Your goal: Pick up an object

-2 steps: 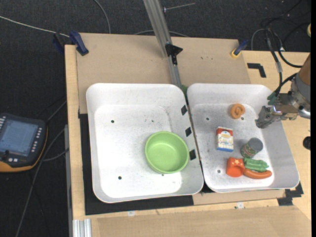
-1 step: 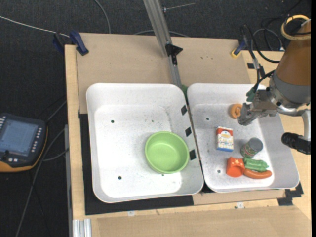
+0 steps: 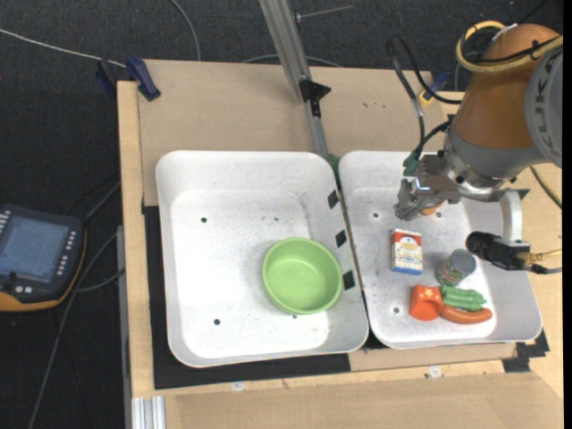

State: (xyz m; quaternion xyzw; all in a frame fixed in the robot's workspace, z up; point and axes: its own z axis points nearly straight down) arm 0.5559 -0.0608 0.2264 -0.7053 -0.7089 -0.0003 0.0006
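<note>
Small white carton (image 3: 407, 251) with red-and-blue print, lying flat in the right bin (image 3: 375, 186). The gripper (image 3: 413, 204) hangs just above the carton, nothing visible between its fingers; whether they are spread cannot be told. Beyond the carton lie a grey can (image 3: 459, 265), an orange cup (image 3: 425, 303) and what may be red-and-green plastic peppers (image 3: 465, 306). A smooth green bowl (image 3: 302, 275) rests in the left bin (image 3: 206, 186).
</note>
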